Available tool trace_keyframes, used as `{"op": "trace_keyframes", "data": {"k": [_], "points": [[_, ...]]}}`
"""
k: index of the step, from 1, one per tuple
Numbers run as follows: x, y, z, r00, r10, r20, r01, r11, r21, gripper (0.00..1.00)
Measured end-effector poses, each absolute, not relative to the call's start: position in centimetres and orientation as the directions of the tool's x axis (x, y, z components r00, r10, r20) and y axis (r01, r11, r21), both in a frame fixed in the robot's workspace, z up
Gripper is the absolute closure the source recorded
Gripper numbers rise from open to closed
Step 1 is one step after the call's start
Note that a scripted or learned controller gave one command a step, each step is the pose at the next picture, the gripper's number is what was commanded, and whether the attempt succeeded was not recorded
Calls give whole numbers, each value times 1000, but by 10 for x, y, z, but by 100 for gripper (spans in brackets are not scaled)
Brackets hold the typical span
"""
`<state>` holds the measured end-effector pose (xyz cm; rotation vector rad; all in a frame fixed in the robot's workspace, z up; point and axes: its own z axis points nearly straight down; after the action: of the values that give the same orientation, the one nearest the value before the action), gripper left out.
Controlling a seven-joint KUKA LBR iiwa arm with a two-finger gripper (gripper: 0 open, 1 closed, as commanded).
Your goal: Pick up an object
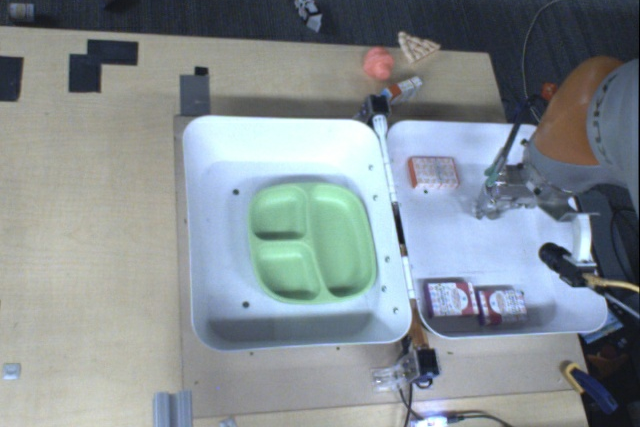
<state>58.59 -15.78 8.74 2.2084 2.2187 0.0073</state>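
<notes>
A small red-and-white box (433, 173) lies near the back left of the right bin (500, 255). A dark red carton (451, 297) and a second red-and-white carton (501, 304) lie side by side at that bin's front. My gripper (489, 206) hangs low over the middle of the right bin, to the right of the small box and apart from it. No object shows between its fingers. The grey arm with its orange band (580, 120) comes in from the right.
The left bin (215, 215) holds a green divided tray (310, 241). Behind the bins on the bench lie a pink ball (378, 63), a wedge-shaped toy (417, 46) and a small tube (403, 90). Cables run along the right side.
</notes>
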Motion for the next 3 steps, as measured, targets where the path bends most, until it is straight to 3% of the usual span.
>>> {"op": "trace_keyframes", "data": {"k": [1,2,3], "points": [[585,-157,86,-5,1000,-1,1000,5,6,0],[517,-134,87,-2,1000,-1,1000,2,7,0],[519,-134,98,-4,1000,-3,1000,4,13,100]]}}
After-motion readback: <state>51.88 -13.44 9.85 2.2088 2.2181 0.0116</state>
